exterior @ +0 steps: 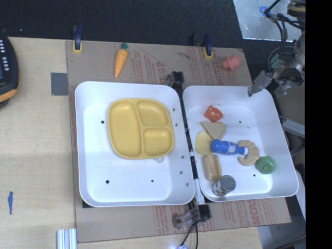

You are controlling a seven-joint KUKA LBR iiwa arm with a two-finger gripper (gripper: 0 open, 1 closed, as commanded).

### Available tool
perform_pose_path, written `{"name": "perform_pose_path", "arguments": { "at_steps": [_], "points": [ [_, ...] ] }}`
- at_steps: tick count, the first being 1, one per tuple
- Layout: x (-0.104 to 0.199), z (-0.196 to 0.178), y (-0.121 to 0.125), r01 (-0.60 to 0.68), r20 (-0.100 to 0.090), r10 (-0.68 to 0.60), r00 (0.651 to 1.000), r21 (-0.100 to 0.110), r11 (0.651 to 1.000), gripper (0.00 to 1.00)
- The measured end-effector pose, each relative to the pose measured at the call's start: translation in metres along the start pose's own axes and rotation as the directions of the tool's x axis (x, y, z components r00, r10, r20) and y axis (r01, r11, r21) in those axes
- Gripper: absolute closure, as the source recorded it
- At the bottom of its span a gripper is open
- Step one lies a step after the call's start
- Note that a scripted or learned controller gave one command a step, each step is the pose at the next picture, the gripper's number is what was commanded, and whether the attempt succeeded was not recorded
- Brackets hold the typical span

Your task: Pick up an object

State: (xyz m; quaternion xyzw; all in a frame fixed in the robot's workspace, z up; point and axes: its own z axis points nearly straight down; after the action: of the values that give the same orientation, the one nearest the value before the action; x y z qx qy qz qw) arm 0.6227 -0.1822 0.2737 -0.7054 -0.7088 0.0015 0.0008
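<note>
The gripper (pixel 258 88) sits at the upper right of the scene, above the far right corner of the right bin (pixel 275 113); whether it is released or clenched cannot be told from this view, and nothing is seen in its grasp. All candidate objects lie in the right bin. A red piece (pixel 213 112) rests toward the bin's far left, with a tan wedge (pixel 214 129) just beside it on the near side. A blue bottle (pixel 227 148) lies on its side at mid-bin, overlapping a yellow piece (pixel 203 141) at its left end and touching a beige ring-shaped item (pixel 248 153) at its right end. A green round object (pixel 265 164) sits near the ring, toward the bin's right wall. A tan cylinder (pixel 211 167) lies below the bottle, and a metal can (pixel 223 184) stands next to it at the near edge. The left bin (pixel 93 180) holds a yellow divided plate (pixel 140 127). On the board beyond the bins lie a toy carrot (pixel 120 59) and a pink object (pixel 232 62), well apart.
</note>
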Motion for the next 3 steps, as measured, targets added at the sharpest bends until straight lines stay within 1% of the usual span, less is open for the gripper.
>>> {"name": "perform_pose_path", "arguments": {
  "at_steps": [1,2,3],
  "points": [
    [0.071,0.123,-0.054,0.006,-0.007,-0.006,1.0,0.016,1.0,0.0],
    [0.081,0.183,0.0,0.004,0.0,-0.004,1.0,-0.001,1.0,0.0],
    [0.073,0.181,0.033,0.003,0.0,-0.003,1.0,-0.004,1.0,0.0]
  ]
}}
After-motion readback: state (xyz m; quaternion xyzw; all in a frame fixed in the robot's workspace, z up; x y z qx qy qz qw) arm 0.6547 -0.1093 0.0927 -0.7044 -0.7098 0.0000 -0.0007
